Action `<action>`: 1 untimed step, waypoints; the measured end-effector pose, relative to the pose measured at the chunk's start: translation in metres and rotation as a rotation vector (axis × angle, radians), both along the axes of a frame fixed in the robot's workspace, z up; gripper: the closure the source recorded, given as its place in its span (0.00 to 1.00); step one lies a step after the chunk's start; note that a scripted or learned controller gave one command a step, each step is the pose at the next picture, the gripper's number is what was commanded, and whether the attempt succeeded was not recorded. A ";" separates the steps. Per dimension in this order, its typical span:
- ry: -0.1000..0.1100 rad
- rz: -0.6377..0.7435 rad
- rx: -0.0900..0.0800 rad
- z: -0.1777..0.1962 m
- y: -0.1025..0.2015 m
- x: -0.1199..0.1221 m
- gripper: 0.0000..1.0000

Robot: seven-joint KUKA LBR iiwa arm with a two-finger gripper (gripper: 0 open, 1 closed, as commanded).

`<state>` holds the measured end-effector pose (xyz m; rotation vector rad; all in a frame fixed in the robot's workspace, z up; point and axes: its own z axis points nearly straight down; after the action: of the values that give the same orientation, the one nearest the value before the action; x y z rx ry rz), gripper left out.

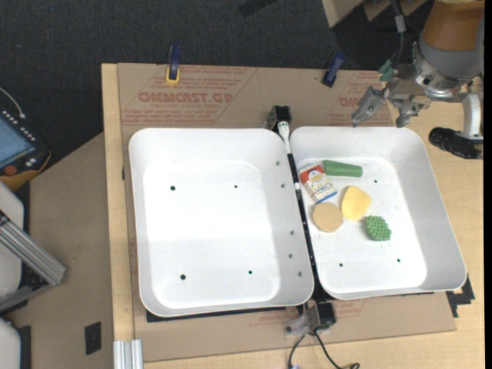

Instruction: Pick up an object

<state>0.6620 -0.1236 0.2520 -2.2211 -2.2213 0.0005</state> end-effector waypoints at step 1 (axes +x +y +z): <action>-0.003 0.001 -0.001 0.011 0.000 0.001 1.00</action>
<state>0.6626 -0.1235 0.2628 -2.2224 -2.2243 -0.0020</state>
